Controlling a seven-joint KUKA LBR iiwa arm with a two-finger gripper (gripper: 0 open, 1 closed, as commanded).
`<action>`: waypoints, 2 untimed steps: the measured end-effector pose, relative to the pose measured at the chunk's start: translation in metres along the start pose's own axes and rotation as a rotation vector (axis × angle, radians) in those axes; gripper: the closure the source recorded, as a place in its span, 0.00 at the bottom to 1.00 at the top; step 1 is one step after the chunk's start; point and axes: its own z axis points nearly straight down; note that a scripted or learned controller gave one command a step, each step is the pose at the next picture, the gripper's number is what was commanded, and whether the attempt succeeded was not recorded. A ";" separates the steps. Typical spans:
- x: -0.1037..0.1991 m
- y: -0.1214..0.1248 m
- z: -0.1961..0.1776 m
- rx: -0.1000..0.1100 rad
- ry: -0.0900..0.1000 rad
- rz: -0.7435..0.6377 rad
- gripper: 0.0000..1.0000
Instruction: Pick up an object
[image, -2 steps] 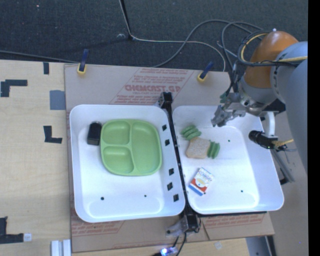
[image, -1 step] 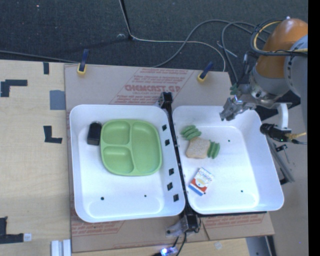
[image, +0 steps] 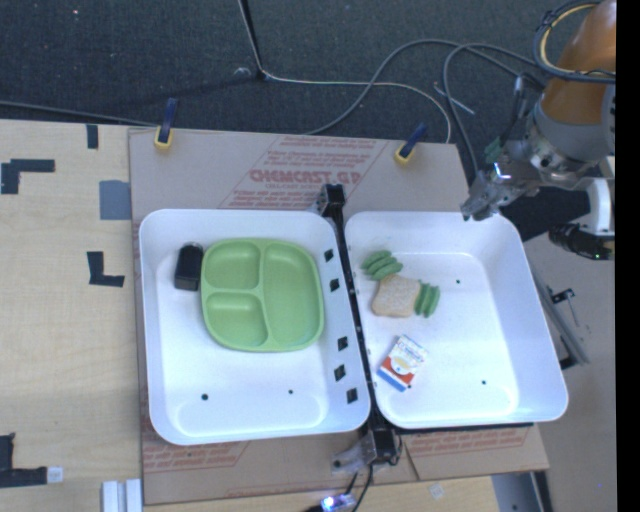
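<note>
Down at the near edge of the right bin (image: 540, 400) sits a small snack packet (image: 401, 362), white with red and blue print, flat on the bin floor. Further back lie a slice of bread (image: 395, 297), a green bean pod (image: 380, 264) just behind it and another green pod (image: 428, 299) touching its right side. All four lie loose, nothing lifted.

Over in the left bin (image: 160, 400), a green divided plate (image: 263, 295) takes the middle, its three compartments bare, with a small black block (image: 188, 267) right beside its left rim.

And the arm? Its end effector (image: 478, 204) hangs over the far right corner of the right bin, well apart from every candidate. Whether it is spread or clenched I cannot tell from up here, but no object is with it.

So the pick is not yet started, by my reading: choosing a target, descending, closing and lifting all remain. The bread cluster looks nearest to it.
</note>
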 end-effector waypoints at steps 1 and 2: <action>0.061 -0.007 0.012 0.008 0.002 -0.004 1.00; 0.116 -0.007 0.029 0.009 0.002 -0.003 1.00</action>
